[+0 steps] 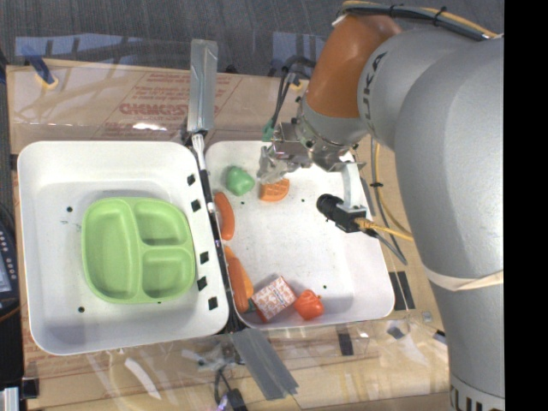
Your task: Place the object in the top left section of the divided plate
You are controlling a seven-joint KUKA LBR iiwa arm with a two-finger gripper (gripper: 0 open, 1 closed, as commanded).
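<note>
Desk is carrying two bins: green plate [137,249] sitting in left bin [43,169]; jaws [274,171] hovering at orange slice [275,190] in right bin [360,264], jaw state unclear.

A robotics lab: taped cardboard bench [103,101], two white bins [43,169], cabled grey arm [428,101] over carpet

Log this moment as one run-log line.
gripper: low in right bin, over orange slice | grasp: cannot tell | divided plate: left bin, nothing on it | step: pick pending
</note>
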